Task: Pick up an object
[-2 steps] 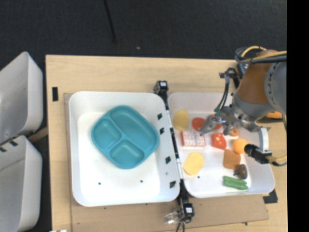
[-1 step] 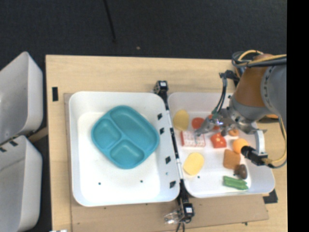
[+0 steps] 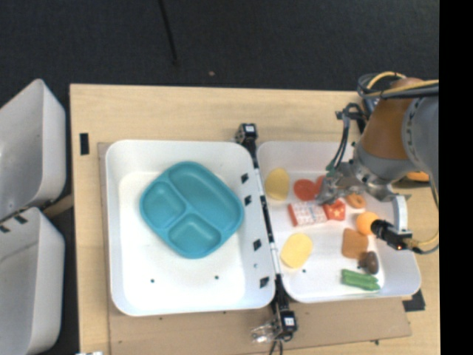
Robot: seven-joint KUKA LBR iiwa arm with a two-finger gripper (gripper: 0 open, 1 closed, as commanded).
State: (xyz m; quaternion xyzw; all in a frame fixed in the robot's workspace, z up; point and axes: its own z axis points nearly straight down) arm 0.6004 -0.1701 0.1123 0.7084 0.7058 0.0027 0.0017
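Observation:
The right bin [image 3: 295, 287] holds several small food toys: a yellow piece [image 3: 277, 183], a red round piece [image 3: 304, 189], a red-and-white block [image 3: 306, 214], a small red piece [image 3: 335, 211], a flat yellow piece [image 3: 296, 250], an orange ball [image 3: 366, 221], a brown-orange piece [image 3: 354, 242], a dark brown piece [image 3: 368, 262] and a green pod [image 3: 360, 279]. My gripper [image 3: 330, 191] hangs low over the bin's middle, just above the small red piece and beside the red round piece. Nothing is visibly held between its fingers.
The left bin [image 3: 126, 272] holds a blue sectioned plate [image 3: 192, 208]. The divider between the bins [image 3: 259, 213] carries black clips. The arm's grey and orange body [image 3: 392, 135] covers the right bin's far right corner. Cables [image 3: 414, 239] trail along the right rim.

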